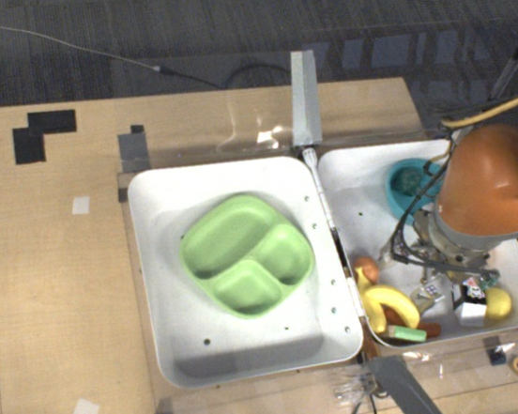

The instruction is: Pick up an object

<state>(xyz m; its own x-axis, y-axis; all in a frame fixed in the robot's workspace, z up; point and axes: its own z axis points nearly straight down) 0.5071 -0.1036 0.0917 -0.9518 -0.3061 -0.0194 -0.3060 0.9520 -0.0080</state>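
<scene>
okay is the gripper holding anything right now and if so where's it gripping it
It cannot be told. The gripper is down in the right bin among the small objects near the banana, but the arm's orange band covers the view, so no hold is visible.

Slanted overhead view of both bins [153,263]

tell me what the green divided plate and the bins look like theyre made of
Green divided plate: likely moulded plastic, matte with a soft sheen, one even colour, rounded compartment walls. Left bin and right bin: probably thin formed plastic, smooth, white, with rounded corners.
</scene>
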